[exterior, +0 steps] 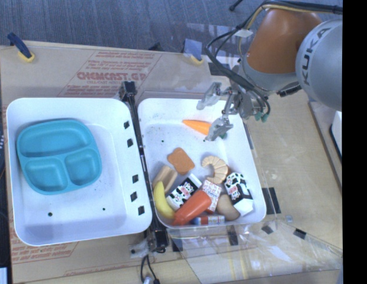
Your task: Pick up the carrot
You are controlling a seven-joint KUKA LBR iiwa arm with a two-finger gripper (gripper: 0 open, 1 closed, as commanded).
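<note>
- The fingers (214,112) stand spread apart, grasping nothing, one prong near the back rim of the right bin (252,158), the other lower by the carrot.
- The carrot (196,125) lies flat on the bin floor, its thick end just beside the lower finger, tip pointing away.
- Well forward of the fingers sits a heap of toy food: a banana (161,198), a cookie (181,160), and milk cartons (238,189).
- A blue tray (56,155) rests in the left bin (71,223), well apart on the worktop (290,158).

The small orange carrot (196,125) lies flat near the right bin's far wall, tip pointing left
</note>
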